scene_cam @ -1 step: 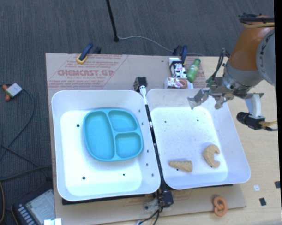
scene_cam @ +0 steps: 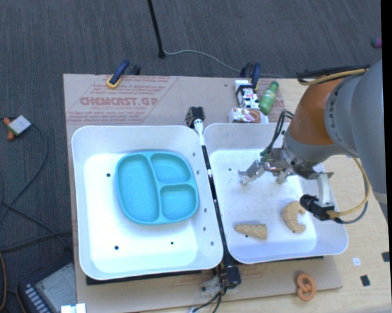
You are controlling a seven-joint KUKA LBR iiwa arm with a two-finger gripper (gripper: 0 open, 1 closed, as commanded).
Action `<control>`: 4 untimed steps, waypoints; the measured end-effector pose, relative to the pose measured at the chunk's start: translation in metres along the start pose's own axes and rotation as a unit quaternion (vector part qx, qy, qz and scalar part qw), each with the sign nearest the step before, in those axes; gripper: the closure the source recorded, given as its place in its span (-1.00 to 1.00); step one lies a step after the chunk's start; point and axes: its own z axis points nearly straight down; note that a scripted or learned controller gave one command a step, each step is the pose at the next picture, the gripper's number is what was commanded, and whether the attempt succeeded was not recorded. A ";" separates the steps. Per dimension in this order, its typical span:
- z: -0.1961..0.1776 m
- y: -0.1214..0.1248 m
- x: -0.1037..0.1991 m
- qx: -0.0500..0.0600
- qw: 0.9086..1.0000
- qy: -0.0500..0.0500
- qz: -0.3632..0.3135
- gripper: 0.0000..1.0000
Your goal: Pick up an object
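Here, on your left, the left bin [scene_cam: 81,189] holds a blue divided plate [scene_cam: 157,187], lying flat and well apart from the arm. Move across to the right bin [scene_cam: 276,254] and you find two tan pieces that look like bread or pastry: a flat wedge [scene_cam: 251,230] near the front wall, and a curved croissant-like piece [scene_cam: 292,216] just to its right. Either one would serve as your object. Judging by looks, both are light and not slippery, probably soft enough to crush, so pinch gently across the narrow width; the curved piece offers the better hold at its thick middle. The tool [scene_cam: 264,171] hangs over the bare middle of that bin, behind both pieces, its fingers spread apart with nothing between them. Beyond the bin, a green bottle [scene_cam: 268,97] lies on the worktop [scene_cam: 117,101].
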 end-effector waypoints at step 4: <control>-0.097 -0.031 0.096 0.002 1.000 0.001 -0.001 1.00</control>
